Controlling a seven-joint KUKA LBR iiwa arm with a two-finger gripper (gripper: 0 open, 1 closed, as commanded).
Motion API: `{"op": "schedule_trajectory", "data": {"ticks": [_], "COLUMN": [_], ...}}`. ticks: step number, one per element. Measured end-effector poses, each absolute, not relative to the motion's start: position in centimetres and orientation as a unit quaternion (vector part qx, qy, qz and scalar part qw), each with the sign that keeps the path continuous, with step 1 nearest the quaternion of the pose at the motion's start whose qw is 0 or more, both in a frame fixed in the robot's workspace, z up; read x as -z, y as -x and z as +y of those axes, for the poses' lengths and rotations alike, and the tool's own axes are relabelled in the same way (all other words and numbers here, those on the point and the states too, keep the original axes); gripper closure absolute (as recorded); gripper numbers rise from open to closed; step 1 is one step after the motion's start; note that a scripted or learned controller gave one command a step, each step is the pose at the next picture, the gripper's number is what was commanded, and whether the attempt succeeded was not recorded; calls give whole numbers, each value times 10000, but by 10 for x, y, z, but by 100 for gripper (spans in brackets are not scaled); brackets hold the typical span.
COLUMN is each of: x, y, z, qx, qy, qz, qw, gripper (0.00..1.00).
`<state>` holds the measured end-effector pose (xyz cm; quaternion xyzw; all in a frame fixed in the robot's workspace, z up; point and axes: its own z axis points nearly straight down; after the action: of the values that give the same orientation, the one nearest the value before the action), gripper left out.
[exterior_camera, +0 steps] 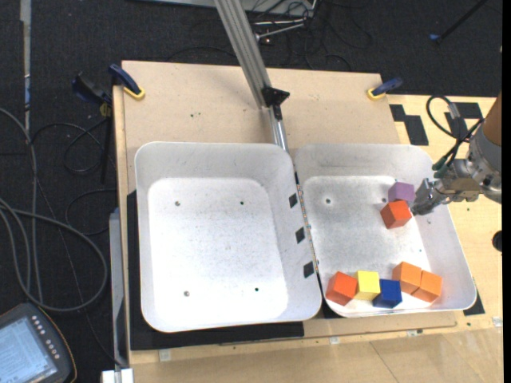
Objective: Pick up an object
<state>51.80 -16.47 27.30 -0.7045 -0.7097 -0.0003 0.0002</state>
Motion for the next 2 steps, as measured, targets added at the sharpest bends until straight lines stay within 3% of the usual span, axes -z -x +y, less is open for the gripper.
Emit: {"op": "schedule_trajectory", "data": {"ticks": [2], "x": [-256], "y": [-549], "z": [-60], "qx": [-2], "qy": [7043], "qz": [-7099], "qw": [13], "gripper": [100]}}
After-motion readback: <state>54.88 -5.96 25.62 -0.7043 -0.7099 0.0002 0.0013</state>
